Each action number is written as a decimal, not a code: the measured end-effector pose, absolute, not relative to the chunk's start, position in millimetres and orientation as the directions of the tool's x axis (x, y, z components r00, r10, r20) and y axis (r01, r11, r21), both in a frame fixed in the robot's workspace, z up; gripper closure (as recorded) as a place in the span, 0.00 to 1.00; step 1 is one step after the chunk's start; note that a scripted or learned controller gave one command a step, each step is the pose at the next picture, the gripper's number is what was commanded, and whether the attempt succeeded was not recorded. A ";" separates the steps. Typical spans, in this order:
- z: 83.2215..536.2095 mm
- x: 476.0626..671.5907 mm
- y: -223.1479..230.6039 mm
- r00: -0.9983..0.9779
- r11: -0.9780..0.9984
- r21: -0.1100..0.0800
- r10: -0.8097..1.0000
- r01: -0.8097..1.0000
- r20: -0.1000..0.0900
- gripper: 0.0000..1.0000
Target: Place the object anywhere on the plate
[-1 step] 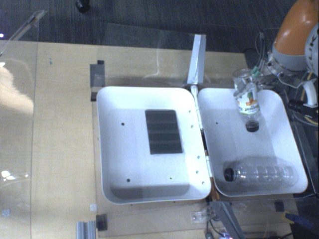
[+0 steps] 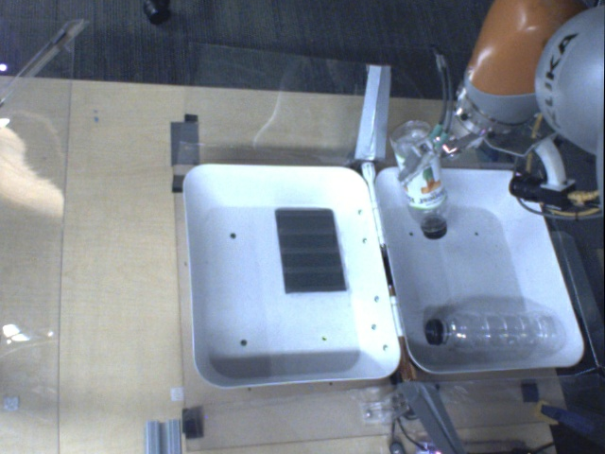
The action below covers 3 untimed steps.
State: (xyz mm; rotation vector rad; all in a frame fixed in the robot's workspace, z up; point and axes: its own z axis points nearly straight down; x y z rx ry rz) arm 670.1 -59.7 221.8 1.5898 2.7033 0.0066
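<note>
While my gripper (image 2: 437,151) clamps a clear plastic bottle (image 2: 422,180) above the right bin (image 2: 529,244), the dark plate (image 2: 309,250) lies in the left bin (image 2: 217,282).

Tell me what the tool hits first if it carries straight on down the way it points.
Most likely the floor of the right bin. The tool points down and leftward, with the bottle hanging cap-down, so the cap would probably touch first. Depth is unclear.

**Letters on the arm**

The grey arm (image 2: 572,74) at the top right corner has dark letters on it, partly cut off. They look like "KUKA". The bottle (image 2: 423,180) has a label, but it is too blurry to read.
</note>
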 end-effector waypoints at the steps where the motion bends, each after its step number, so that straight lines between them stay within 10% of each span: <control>1: 273.0 633.1 -1.7 -0.607 0.607 0.007 0.795 0.795 -0.003 1.00; 2: 288.2 609.7 65.5 -0.861 0.861 0.005 0.508 0.508 -0.005 1.00; 3: 243.3 662.0 114.0 -0.946 0.946 0.005 0.325 0.325 -0.005 1.00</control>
